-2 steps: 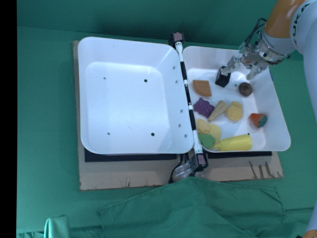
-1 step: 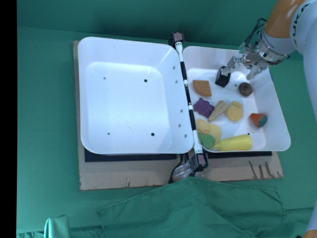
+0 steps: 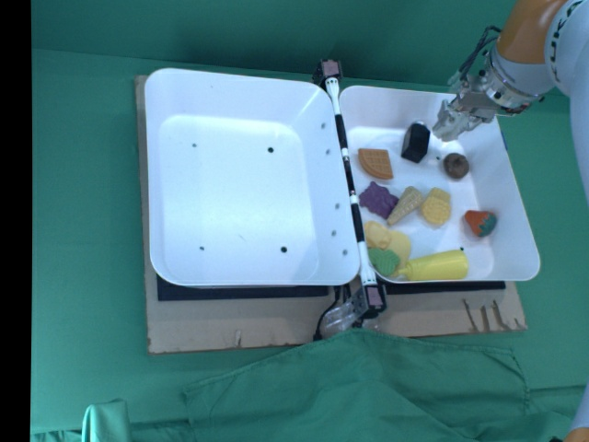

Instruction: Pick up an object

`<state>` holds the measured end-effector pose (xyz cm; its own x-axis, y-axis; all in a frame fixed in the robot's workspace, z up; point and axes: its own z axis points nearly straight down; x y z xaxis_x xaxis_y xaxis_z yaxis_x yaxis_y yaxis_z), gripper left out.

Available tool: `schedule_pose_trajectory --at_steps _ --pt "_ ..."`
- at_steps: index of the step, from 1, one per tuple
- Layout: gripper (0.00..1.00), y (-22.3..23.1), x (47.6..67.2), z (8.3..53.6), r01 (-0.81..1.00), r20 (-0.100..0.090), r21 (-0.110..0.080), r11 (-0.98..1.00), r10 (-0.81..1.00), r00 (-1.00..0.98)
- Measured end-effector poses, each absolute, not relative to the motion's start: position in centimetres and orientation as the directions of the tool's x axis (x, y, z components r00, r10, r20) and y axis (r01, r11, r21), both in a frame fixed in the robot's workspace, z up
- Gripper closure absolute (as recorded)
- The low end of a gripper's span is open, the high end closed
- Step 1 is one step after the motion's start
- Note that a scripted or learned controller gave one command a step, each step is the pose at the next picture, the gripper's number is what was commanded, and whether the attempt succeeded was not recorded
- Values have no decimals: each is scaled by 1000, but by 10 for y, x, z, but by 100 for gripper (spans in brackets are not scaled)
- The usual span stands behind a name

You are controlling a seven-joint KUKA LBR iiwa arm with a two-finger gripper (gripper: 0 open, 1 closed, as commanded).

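The right bin (image 3: 515, 215) holds several toy foods. A black block (image 3: 416, 142) stands near its back, with a brown round piece (image 3: 456, 165) to its right. An orange waffle piece (image 3: 375, 163), a purple grape bunch (image 3: 377, 199), a cone (image 3: 405, 205) and a yellow ridged piece (image 3: 436, 207) lie in the middle. A red and green strawberry (image 3: 479, 223) rests at the right. A yellow corn cob (image 3: 436, 265) and yellow-green pieces (image 3: 386, 249) sit at the front. My gripper (image 3: 450, 123) hangs just above and right of the black block, with nothing seen between its fingers.
The left bin (image 3: 239, 178) stands beside the right one, split by a black-and-white divider bar (image 3: 348, 178). Both rest on a cardboard sheet (image 3: 221, 339). Green cloth (image 3: 368, 389) bunches at the front edge.
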<state>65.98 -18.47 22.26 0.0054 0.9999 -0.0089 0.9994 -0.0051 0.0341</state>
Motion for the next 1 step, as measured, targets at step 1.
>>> schedule_pose_trajectory --at_steps 1 --pt "0 -185 659 222 999 -9 32 -5 1000 6"
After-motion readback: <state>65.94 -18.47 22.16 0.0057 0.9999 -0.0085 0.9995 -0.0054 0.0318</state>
